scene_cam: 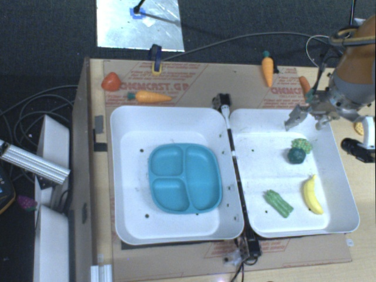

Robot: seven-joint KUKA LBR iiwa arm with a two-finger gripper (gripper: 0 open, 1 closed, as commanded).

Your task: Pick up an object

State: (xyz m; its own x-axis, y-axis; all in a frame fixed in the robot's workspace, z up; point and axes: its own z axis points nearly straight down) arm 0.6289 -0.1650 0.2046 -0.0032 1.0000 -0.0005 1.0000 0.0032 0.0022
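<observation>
Camera view: gripper (309, 117) over right bin's (258, 216) far side, fingers spread apart, nothing between them, touching nothing. Broccoli (299, 150) just below it; banana (312, 195) and green veg (278, 203) nearer front. Blue divided plate (184, 177) in left bin (129, 216).

From my seat I can make out red printing on the cardboard sheet (176, 78) under the bins; above the left bin (126, 175) it looks like "CHEMCAST GP" (partly blurred, so I won't swear to every letter). More red print sits above the right bin (346, 216), too blurred to read.
</observation>
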